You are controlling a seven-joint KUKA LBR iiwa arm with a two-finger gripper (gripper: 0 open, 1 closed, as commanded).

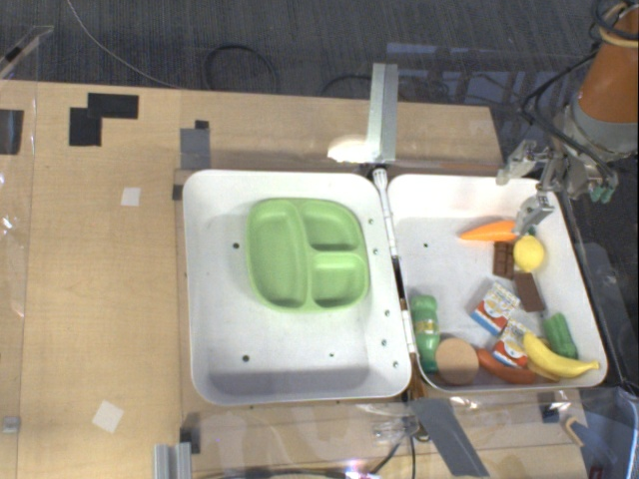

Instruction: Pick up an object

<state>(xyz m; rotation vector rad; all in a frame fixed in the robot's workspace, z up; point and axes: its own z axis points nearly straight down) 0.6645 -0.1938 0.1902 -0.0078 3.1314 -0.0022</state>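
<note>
The right bin holds everything loose. The carrot lies toward its far edge, with the lemon just right of it. The banana lies in its near right corner. The divided tray sits in the bin to its left.

a green divided tray lies in the left bin.

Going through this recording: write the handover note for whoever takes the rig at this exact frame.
Gripper: low over the right bin's far corner, just above the lemon and beside the carrot; nothing seen between its fingers.
Other toys lie toward the right bin's near end, including a banana. The left bin holds a green tray.
Done: nothing lifted.
Left: grasp and lift one object.
</note>
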